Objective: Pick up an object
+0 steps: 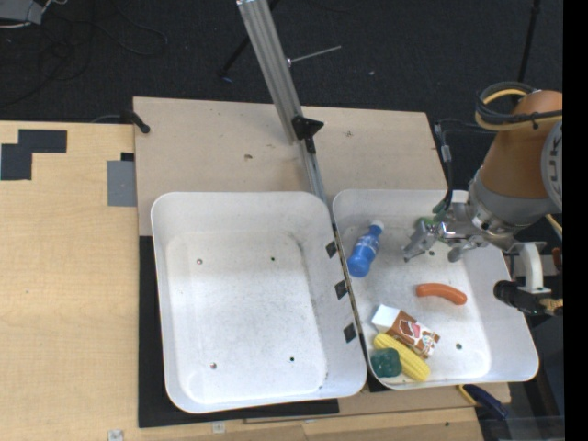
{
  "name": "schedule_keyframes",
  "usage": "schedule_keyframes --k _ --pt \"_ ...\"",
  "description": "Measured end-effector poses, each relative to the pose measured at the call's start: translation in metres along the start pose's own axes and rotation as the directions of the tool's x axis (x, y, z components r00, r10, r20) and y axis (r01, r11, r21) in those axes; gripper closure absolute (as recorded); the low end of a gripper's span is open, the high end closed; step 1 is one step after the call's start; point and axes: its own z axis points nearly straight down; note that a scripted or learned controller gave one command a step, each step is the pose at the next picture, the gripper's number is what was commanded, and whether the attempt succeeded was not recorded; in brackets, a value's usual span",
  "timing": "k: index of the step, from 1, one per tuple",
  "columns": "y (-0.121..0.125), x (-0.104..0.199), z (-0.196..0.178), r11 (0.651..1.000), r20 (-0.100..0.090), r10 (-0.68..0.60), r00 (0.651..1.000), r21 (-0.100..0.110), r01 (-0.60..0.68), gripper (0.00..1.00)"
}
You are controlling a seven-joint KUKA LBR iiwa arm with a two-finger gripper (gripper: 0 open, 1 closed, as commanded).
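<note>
The task names no particular item; the candidates all lie in the right bin (514, 361). Nearest the hand (432, 243) is an orange sausage-shaped toy (442, 292), lying flat on the bin floor just below and to the right of the fingertips, apart from everything else. Judged light, smooth and rounded, so liable to roll or slip; best taken across its middle.

A blue bottle (364, 250) lies on its side against the divider between the bins, white cap pointing up-right. Judged light, rigid, slippery plastic; grasp across the body, not the cap.

At the bin's lower left corner, crowded together: a small white-and-brown carton (406, 330), a yellow corn cob (408, 361) and a green item (387, 364), touching or nearly so. Tight packing would hinder finger entry.

Print on the carton is too small to read; no label legible on the bottle.

The hand hangs low over the upper middle of the right bin, fingers spread apart, nothing between them.

The left bin (175, 246) adjoins on the worktop (64, 274).
</note>
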Motion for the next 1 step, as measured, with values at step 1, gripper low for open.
schedule_keyframes --k 1 --pt "0.005 0.005 0.0468 1.0 0.0 0.0 1.0 -0.002 0.0 0.0"
